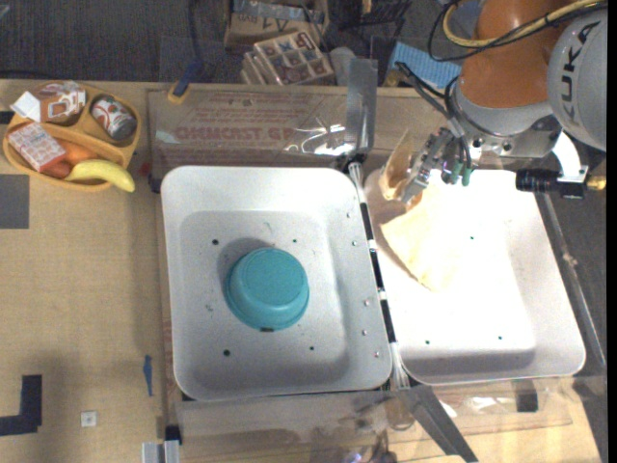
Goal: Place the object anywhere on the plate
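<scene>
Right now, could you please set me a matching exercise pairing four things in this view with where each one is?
1 teal dish
2 banana
3 gripper
4 pale yellow object

A on the yellow tray
B middle of the left bin
C left part of the right bin
D above the right bin's far left corner

Pairs: 1-B, 2-A, 3-D, 4-C

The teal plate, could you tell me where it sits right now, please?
In the camera view the teal plate lies upside down near the middle of the left bin, across the divider from the right bin, where the gripper works.
</scene>
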You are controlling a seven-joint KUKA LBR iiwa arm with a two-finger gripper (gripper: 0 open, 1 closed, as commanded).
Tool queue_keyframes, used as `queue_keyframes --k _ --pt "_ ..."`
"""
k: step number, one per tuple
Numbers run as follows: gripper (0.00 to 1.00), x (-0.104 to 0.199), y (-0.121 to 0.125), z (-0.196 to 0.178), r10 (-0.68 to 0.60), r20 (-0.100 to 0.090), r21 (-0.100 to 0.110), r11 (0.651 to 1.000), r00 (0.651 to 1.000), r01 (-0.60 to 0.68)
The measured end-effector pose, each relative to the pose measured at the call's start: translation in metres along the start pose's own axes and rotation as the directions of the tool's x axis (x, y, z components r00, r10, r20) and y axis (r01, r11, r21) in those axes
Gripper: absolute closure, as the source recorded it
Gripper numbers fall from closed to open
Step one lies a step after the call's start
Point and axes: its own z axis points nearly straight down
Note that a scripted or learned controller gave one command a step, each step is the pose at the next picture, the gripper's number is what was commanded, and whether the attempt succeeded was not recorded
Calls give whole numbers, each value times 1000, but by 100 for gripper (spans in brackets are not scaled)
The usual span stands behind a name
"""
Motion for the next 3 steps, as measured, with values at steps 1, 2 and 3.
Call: queue_keyframes --k 1,2,3 --pt "100 34 24 3 -386 1 -1 922 922 386" --pt "100 75 50 9 -473 1 -1 881 881 473" --pt "100 112 86 10 -474 0 -1 880 881 474"
